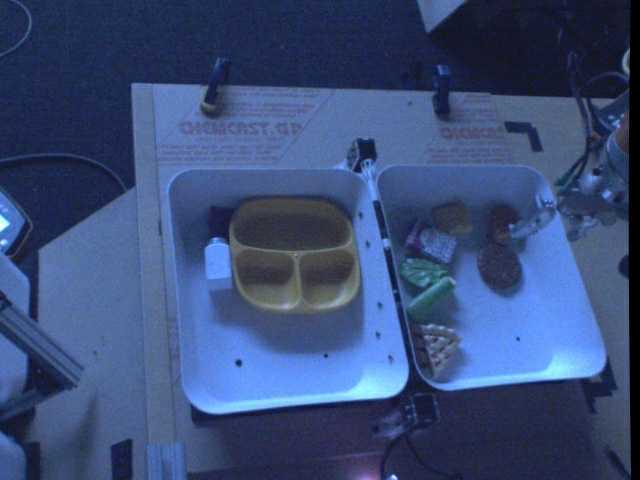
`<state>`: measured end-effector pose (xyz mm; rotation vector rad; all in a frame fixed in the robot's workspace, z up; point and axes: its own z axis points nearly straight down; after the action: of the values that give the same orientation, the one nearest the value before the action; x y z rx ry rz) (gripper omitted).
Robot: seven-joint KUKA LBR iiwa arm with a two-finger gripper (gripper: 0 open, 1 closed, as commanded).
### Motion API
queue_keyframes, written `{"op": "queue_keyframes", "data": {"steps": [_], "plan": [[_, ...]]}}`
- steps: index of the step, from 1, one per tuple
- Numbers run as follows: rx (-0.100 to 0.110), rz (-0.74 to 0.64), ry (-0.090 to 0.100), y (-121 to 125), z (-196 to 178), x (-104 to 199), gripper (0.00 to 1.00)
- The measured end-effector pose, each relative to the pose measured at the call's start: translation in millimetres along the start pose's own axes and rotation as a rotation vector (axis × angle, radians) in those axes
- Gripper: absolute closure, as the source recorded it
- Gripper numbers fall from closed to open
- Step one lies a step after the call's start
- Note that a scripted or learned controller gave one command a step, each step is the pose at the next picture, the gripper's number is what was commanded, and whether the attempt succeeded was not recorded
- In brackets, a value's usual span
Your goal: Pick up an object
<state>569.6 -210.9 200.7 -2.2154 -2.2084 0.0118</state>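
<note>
The right bin point(560, 308) holds several small items: a tan block point(452, 215), a red and white packet point(430, 240), two green pieces point(427, 284), a wedge-shaped waffle piece point(438, 346), a dark round disc point(499, 266) and a small red object point(501, 222). My gripper point(530, 220) reaches in over the bin's right rim from the arm point(600, 183) and sits low, right beside the red object, just above the dark disc. The dim light hides whether it touches the red object.
The left bin point(200, 348) holds a yellow divided plate point(294, 252), a small white bottle point(218, 261) and a dark item point(221, 217) beside it. Clamps point(214, 86) stand at the board's back edge. Cables run along the divider point(381, 238).
</note>
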Motion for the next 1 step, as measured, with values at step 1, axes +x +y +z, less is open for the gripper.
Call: {"op": "queue_keyframes", "data": {"steps": [1], "plan": [[-0.014, -0.004, -0.004, 3.2, -7.9, 0.5, 0.0]]}}
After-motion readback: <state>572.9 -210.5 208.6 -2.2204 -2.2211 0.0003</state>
